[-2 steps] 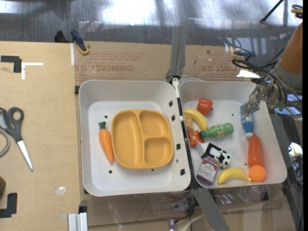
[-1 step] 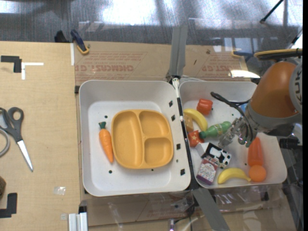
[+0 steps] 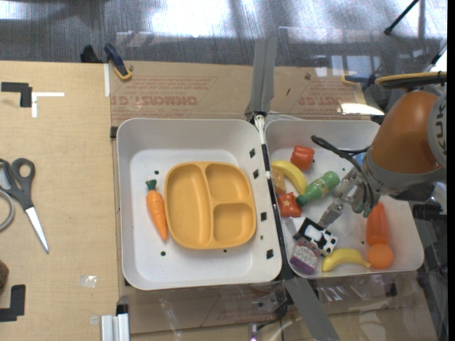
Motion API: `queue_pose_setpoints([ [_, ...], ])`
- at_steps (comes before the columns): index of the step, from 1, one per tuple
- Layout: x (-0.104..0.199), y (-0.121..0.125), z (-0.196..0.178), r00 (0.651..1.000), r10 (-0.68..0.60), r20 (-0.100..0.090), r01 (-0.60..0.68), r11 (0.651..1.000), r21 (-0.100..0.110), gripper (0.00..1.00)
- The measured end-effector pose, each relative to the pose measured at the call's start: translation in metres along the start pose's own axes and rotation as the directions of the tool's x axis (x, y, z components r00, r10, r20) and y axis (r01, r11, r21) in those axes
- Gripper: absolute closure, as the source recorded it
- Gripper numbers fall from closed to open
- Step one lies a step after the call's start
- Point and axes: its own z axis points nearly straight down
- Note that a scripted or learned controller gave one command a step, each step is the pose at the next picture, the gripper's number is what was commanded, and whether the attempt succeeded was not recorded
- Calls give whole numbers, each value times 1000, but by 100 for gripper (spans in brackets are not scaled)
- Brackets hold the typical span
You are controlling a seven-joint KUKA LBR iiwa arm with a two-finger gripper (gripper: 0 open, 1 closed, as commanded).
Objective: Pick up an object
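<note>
glossy yellow three-compartment plate (image 3: 210,204)

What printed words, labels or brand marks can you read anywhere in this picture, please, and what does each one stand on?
"KU", partial black lettering, cut off by the frame edge, on the arm's grey casing.
Red print on the cardboard sheet behind the bins: upside down, too blurred to read.
Purple packet in the right bin: label too small to read.

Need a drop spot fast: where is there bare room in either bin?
Left bin: bare strips around the yellow divided plate, widest above it and below; the toy carrot narrows its left side. Right bin is crowded: bananas, peppers, green bottle, gripper.
</note>
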Motion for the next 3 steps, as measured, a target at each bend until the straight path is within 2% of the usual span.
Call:
queue_pose_setpoints([
  [1, -34, 74, 0, 982, 191, 1, -191, 982, 1, 0],
  [2, -71, -1, -2, 987, 163, 4, -163, 987, -1, 0],
  [3, -93, 62, -2, 946, 323, 4, -323, 946, -2, 0],
])
